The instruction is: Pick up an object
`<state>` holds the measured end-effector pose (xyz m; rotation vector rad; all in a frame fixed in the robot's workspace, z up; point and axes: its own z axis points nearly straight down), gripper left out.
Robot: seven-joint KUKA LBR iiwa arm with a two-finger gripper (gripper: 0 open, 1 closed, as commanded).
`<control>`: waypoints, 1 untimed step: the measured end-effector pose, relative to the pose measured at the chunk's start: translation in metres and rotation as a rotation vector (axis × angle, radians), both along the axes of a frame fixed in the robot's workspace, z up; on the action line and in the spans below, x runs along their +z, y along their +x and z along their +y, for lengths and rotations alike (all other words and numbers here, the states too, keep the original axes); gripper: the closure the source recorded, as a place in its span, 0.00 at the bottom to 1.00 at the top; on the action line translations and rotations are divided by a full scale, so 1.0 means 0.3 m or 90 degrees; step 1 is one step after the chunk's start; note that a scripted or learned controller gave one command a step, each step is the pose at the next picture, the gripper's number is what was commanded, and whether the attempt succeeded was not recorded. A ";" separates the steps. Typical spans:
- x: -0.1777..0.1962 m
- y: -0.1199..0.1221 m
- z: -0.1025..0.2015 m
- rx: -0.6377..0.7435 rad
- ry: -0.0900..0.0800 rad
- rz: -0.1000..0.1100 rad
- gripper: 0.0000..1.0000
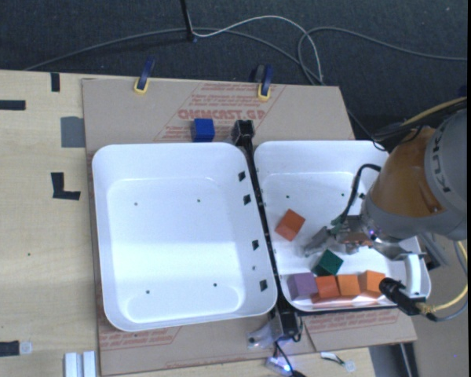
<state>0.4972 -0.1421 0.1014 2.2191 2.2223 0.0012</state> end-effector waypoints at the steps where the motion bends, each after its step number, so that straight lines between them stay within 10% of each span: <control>1: -0.044 0.184 0.078 0.001 0.000 0.001 0.00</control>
